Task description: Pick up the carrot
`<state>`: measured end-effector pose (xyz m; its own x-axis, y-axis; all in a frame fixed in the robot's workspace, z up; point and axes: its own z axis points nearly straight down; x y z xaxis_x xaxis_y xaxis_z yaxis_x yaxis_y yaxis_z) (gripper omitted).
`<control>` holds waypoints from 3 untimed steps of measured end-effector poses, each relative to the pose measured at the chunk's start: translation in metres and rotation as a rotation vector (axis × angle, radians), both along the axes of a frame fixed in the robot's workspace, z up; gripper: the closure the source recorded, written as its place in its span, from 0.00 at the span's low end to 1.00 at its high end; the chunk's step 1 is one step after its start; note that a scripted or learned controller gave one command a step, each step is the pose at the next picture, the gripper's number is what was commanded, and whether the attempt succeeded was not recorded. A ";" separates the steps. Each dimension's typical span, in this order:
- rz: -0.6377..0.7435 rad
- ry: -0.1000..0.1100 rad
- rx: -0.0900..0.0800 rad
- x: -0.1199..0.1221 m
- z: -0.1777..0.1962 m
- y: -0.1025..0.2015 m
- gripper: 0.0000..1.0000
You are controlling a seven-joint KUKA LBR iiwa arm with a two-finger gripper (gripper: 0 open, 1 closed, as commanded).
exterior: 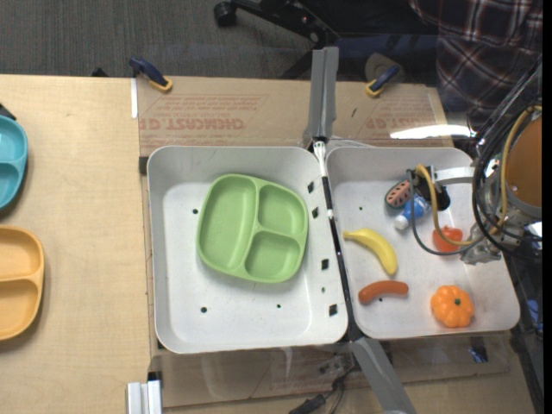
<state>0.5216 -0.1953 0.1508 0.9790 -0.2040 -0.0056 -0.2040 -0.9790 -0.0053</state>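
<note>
Right bin (509, 317), your side of entry: the arm (524, 166) reaches in over the rim, orange band showing, black cables looped below it. The gripper (481, 250) sits low near the bin's right wall. You cannot tell from this angle whether it is wide or narrow, and nothing is seen held in it.

Carrot (447, 238): an orange-red piece lying on the bin floor just left of the gripper, partly crossed by a black cable loop. Whether they touch, you cannot tell.

Other items you have in the same bin:
- banana (373, 247), centre
- sausage (382, 291), just below the banana
- small pumpkin (453, 306), near corner, well below the carrot
- a spotted pinkish toy (398, 194) and a blue piece (412, 209) towards the back

Left bin (172, 257): a green divided plate (254, 228), flat, roughly centred.

Bench, far left: a teal plate (9, 158) and a yellow plate (17, 279), both cut by the frame edge.
</note>
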 end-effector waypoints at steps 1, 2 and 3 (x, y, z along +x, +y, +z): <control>-0.026 -0.008 0.000 -0.020 0.097 -0.026 1.00; -0.032 -0.002 0.000 -0.032 0.050 -0.025 1.00; -0.106 0.001 -0.001 -0.032 -0.033 -0.012 1.00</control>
